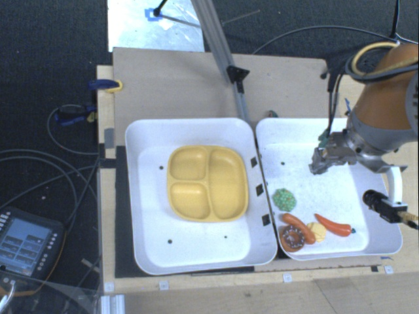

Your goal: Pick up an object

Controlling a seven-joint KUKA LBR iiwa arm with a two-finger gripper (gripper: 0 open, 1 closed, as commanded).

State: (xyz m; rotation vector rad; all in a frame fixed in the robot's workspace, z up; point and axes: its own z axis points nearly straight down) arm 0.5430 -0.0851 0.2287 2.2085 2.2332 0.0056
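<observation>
Crowding the near end of the right bin (376, 237) are the toys on offer: a brown doughnut (291, 239), a sausage (298, 226) lying across it, a small yellow piece (317, 230) and an orange chilli (332, 225), with a green broccoli-like lump (284, 199) just behind them. Farther back, the gripper (322, 162) hangs over bare bin floor, well apart from all of them, nothing in its grasp; whether it is parted I cannot tell from here. To my eye the green lump is the sensible target, standing free of its neighbours. Come down straight over it, low enough to close around its middle. The left bin (147, 195) holds a yellow divided plate (208, 182).
</observation>
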